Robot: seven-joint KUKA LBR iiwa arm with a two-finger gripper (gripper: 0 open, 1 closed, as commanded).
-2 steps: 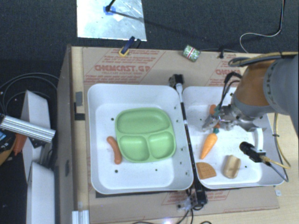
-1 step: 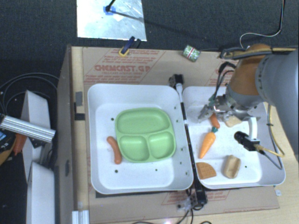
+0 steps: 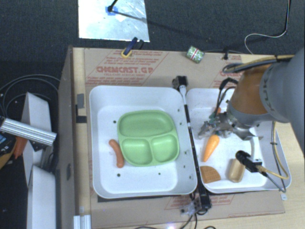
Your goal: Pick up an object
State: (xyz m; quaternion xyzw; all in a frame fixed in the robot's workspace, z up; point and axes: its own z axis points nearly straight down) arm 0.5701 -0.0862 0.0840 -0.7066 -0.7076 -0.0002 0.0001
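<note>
Carrot (image 3: 210, 148) in the right bin (image 3: 240, 189), gripper (image 3: 215, 129) right at its thick end!

The carrot looks like the likeliest pick: it lies near the bin's left wall, bright orange and smoothly tapered. Its long axis runs from the broad end at the top of the view, slanting slightly left, down to the point. The gripper hovers just at that broad end, so the body stretches away from it toward the bottom of the view. Any grasp would have to close across that slant. Spread or pressed together? I cannot tell; the tooling is a grey tangle from here. Just below the carrot's tip sits a brown disc (image 3: 208, 174), with a tan block (image 3: 234, 171) beside it. Over in the left bin (image 3: 143, 90), well apart, lie a green plate (image 3: 147, 137) and a sausage (image 3: 116, 153).
</note>
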